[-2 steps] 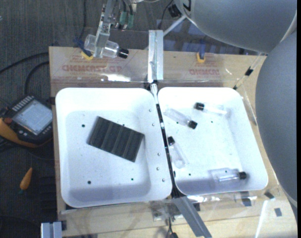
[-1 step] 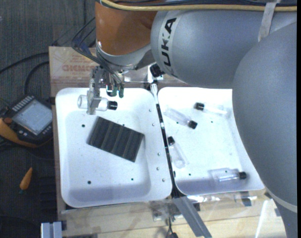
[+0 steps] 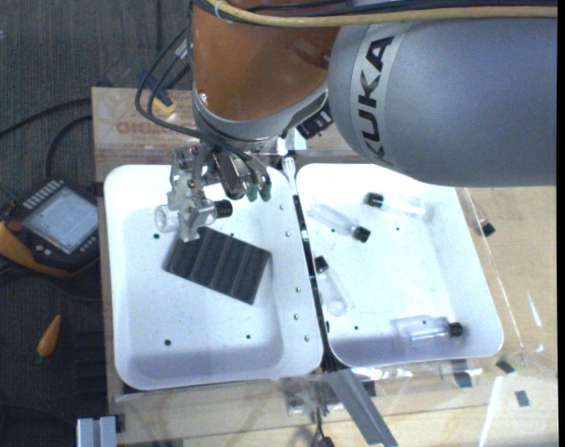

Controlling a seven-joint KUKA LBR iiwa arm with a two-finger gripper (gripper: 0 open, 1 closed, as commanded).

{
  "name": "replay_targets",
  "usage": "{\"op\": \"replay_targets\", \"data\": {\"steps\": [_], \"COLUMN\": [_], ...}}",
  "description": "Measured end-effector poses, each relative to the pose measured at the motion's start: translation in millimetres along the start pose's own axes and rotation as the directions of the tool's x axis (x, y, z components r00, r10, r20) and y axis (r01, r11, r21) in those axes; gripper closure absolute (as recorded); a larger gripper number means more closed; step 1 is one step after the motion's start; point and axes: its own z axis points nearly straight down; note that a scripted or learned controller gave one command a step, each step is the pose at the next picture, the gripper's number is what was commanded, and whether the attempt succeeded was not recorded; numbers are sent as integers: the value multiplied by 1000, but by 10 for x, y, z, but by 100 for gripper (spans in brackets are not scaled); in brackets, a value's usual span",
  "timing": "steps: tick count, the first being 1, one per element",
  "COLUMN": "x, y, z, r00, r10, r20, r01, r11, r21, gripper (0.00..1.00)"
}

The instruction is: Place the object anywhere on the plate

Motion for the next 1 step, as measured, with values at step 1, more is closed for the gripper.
{"op": "replay_targets", "data": {"steps": [1], "x": [-369], "y": [-98], "z": [-918], "r00": [938], "r10": [-348], "r20": [2], "r01": [348], "r11": [938], "r21": [-1], "gripper": [100]}}
